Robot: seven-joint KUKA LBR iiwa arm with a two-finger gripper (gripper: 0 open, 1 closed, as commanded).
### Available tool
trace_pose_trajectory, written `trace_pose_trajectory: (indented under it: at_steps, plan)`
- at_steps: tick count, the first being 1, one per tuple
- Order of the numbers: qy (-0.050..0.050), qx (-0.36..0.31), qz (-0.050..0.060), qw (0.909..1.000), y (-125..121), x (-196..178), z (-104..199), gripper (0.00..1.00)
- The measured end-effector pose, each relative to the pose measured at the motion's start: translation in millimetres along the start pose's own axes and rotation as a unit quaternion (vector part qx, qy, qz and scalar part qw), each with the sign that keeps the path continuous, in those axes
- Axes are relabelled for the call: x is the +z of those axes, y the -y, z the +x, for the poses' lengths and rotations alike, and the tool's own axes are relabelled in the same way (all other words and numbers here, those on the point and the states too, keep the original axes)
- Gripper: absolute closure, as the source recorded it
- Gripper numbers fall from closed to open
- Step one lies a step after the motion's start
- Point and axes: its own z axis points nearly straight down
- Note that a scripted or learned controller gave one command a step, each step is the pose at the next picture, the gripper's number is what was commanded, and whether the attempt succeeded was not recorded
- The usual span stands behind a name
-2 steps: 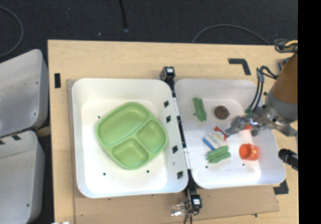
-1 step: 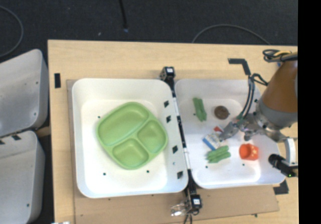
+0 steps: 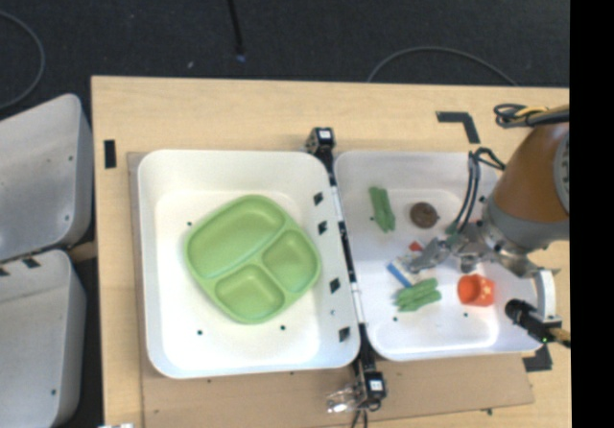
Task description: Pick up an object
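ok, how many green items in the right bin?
2. One green piece lies near the bin's upper left, the other green piece lower down beside the orange object. The arm may hide more.

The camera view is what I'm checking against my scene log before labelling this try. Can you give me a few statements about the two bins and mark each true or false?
1. The green divided plate lies in the left bin. True.
2. The orange object lies on the green divided plate. False: it lies in the right bin, near the arm.
3. The gripper is over the right bin. True.
4. The round brown object sits on the wooden bench outside both bins. False: it is inside the right bin, toward its far side.
5. Two green pieces, one upper and one lower, lie in the right bin. True.
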Motion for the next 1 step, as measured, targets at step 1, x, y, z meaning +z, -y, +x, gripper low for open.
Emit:
trace_pose_trajectory:
  at_steps: [1]
  plan:
    - [0.000,0.002,-0.005,1.0000,-2.8,-13.8,-0.8,1.00]
